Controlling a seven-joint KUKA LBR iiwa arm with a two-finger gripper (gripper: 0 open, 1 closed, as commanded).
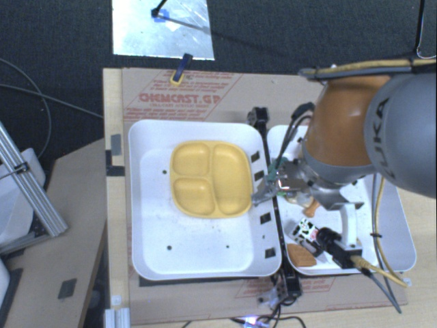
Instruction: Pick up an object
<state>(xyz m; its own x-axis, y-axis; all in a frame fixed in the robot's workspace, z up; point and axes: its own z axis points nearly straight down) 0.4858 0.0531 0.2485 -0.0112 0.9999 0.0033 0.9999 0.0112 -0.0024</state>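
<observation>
A yellow plate (208, 178) with three compartments lies in the upper middle of the left bin (153, 251). My gripper (268, 191) is low over the divider between the two bins, right at the plate's right edge. Nothing can be seen held in it. In the right bin (403, 251), a brown rounded object (300, 254) lies at the front left corner. A small black-and-white object (305, 231) sits just above it. A tan piece (311, 204) shows under the wrist. The arm hides most of the right bin.
The bins rest on a cardboard sheet (184, 94). A small blue and yellow item (181, 70) lies at the sheet's far edge. A silvery sheet (164, 19) lies on the dark floor behind it. Clips line the divider between the bins.
</observation>
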